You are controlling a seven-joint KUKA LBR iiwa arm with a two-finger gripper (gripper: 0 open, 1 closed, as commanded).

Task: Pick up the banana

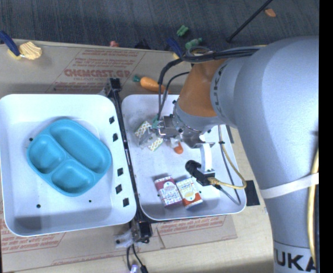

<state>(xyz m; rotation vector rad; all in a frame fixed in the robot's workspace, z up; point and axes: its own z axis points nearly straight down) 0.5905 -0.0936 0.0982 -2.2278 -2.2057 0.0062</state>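
Observation:
My gripper (149, 137) hangs low over the upper left part of the right bin (234, 206), at the end of the grey arm with its orange band (198, 92). Its two patterned fingers (143, 129) stand apart, so it is open, and only white bin floor shows between them. A small orange piece (179, 148) lies just right of the fingers, partly under the wrist. The wrist and arm hide much of the bin's right and upper area.
Two small red and white boxes (178, 191) lie near the right bin's front edge. A blue divided plate (70, 155) sits in the left bin (7, 209). A carrot (149, 84) and a pale yellow object (31, 51) lie on the cardboard behind the bins.

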